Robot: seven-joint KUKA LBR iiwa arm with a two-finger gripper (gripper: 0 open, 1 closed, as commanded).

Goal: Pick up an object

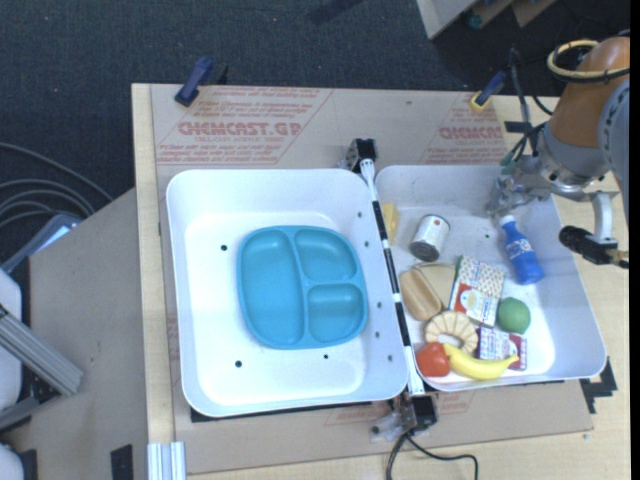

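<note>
Camera view: gripper (507,200) hangs just above blue bottle (519,251) in right bin (585,318), near the counter's right edge.

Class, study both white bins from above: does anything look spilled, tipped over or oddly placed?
Nothing looks spilled or damaged. The small silver can and the blue plastic bottle lie on their sides in the right white bin, where the toy food is heaped at the near end. The blue divided plate sits slightly askew in the left white bin.
</note>
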